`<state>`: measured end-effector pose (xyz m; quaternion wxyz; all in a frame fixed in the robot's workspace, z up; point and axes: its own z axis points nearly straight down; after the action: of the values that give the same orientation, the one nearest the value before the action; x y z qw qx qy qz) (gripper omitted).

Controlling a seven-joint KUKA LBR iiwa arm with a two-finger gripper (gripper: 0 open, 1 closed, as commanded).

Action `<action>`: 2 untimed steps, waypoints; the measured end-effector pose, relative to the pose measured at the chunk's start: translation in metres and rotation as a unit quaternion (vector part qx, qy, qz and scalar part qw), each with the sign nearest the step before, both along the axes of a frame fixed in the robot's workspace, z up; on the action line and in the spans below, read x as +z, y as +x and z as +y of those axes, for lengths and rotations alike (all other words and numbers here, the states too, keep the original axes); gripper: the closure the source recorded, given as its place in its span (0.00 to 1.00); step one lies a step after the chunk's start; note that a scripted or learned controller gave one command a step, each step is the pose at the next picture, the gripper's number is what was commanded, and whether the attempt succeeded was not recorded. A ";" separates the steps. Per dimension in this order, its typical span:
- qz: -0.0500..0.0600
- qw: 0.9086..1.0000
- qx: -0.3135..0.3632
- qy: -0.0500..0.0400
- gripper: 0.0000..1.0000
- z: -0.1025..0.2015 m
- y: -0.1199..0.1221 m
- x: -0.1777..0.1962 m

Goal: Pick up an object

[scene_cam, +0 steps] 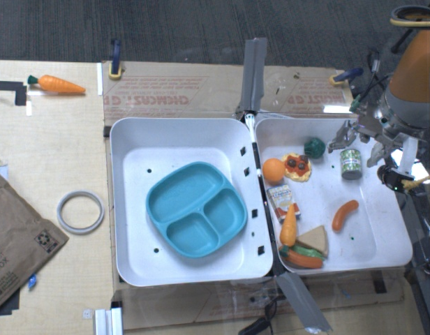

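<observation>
The gripper [354, 139] hangs over the far right of the right bin [382, 253], its fingers spread to either side of a small green-labelled can [350, 164] standing upright just below them; nothing is pinched between them. Left of the can lie a dark green lump [314, 146], a flat pizza slice [297, 167] and a smooth orange ball [273, 170] (the ball sits against the bin's left wall). Nearer are a red-and-white packet [281, 199], a tapered carrot [289, 226], a sandwich wedge [313, 240] and a glossy red sausage [344, 214], well apart from the can. The left bin [131, 257] holds a blue three-compartment tray [195, 209]. On the bench [54, 138] rest another carrot [56, 84] and a grey tape ring [80, 211].
</observation>
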<state>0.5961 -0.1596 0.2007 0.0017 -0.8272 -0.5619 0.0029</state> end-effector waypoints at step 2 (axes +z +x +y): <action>-0.001 0.995 0.100 0.002 0.00 -0.031 -0.071 -0.112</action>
<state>0.5251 -0.1901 0.0884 0.0024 -0.7669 -0.6418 0.0015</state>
